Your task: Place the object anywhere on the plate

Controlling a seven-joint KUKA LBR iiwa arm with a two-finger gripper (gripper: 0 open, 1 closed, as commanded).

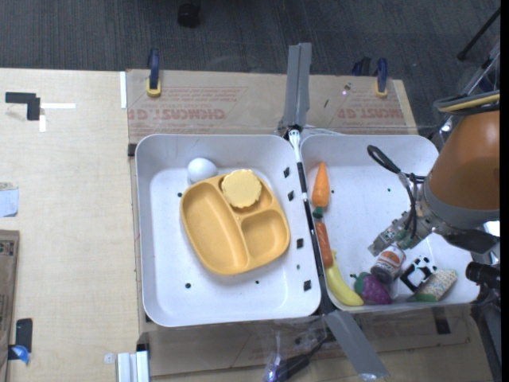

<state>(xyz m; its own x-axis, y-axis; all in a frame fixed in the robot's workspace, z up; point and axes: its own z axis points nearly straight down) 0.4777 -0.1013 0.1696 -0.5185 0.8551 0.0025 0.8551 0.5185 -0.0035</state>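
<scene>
We cannot tell how the claw (391, 243) stands: near the right bin's (350, 153) lower right corner it shows as a small grey blur, its fingers too small to make out, and whether it touches the small jar (389, 262) just below it is unclear. The arm (469, 165) above it is cut off by the right edge. Beside the jar, a black-and-white thing (419, 272) is too blurred for us to name. In the left bin (151, 237), the white ball (201, 168) is partly hidden behind the yellow plate's (208, 228) upper rim.
</scene>
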